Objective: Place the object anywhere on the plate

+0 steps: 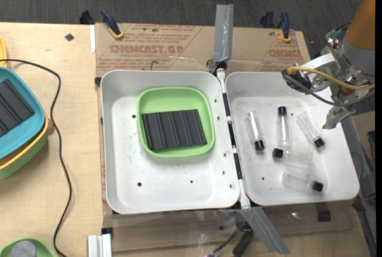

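While in right bin [264,181], loose vials [255,129].

Two bins side by side on the bench, a plate in the left one and tubes in the right one.

The left bin [119,184] holds the plate [147,102] toward its back, with a ridged pad [173,129] lying on it. The right bin [262,181], touching it along a shared edge, holds four tubes: one [255,130] nearest the divider, one [280,132] just right of it, one [310,130] farther right, and one [300,180] at the front. The hand [335,115] hangs over that bin's right rim. Cardboard [149,47] lies behind both bins; stacked dishes [21,124] sit at the bench's left edge.
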### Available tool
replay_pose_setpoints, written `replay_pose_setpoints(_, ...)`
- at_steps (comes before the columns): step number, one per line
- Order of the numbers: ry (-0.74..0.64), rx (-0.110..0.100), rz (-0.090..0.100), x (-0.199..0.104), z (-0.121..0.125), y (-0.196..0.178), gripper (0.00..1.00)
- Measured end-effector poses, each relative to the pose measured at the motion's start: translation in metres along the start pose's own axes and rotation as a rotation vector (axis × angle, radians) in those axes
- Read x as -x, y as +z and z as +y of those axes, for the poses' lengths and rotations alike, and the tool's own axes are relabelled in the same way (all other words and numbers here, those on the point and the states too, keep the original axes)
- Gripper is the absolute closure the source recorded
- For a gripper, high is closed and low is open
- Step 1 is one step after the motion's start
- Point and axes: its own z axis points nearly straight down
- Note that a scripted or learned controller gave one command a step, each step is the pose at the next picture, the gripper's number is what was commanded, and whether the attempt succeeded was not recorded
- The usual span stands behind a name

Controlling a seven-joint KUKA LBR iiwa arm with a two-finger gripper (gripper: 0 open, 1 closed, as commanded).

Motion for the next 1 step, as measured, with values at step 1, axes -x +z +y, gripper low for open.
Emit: replay_pose_setpoints(1,0.000,0.000,-0.001,0.0088,-0.0274,-0.0004,0.00)
